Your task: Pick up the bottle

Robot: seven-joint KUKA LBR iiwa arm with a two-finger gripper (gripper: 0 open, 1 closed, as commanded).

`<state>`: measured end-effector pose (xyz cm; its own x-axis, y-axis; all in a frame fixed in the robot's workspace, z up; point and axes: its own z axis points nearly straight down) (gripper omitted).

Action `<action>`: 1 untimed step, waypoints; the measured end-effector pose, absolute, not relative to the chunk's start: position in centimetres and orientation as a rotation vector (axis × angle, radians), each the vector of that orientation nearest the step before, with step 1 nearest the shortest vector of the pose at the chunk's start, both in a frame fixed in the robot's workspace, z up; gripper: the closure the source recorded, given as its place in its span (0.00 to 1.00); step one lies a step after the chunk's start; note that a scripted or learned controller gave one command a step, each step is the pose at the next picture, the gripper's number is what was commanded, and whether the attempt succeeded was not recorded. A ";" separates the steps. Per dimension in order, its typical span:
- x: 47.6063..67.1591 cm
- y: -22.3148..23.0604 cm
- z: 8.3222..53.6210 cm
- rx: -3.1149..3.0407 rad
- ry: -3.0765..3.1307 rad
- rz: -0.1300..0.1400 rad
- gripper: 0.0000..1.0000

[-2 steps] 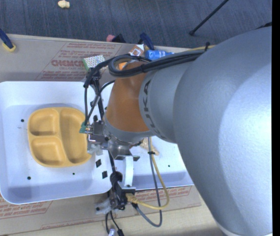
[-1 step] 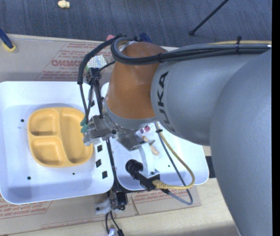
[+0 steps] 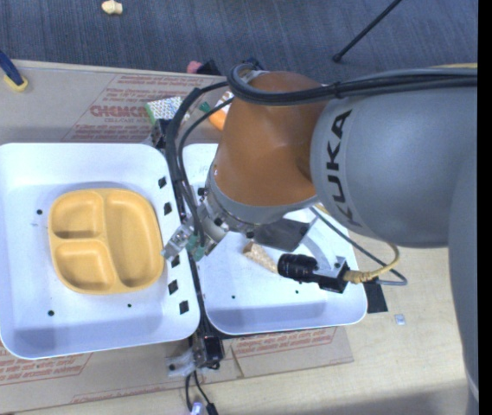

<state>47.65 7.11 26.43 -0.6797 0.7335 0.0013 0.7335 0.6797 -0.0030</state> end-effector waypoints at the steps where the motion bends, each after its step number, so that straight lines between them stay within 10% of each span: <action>1: 47.6 14.8 25.6 -0.436 -3.111 0.001 1.00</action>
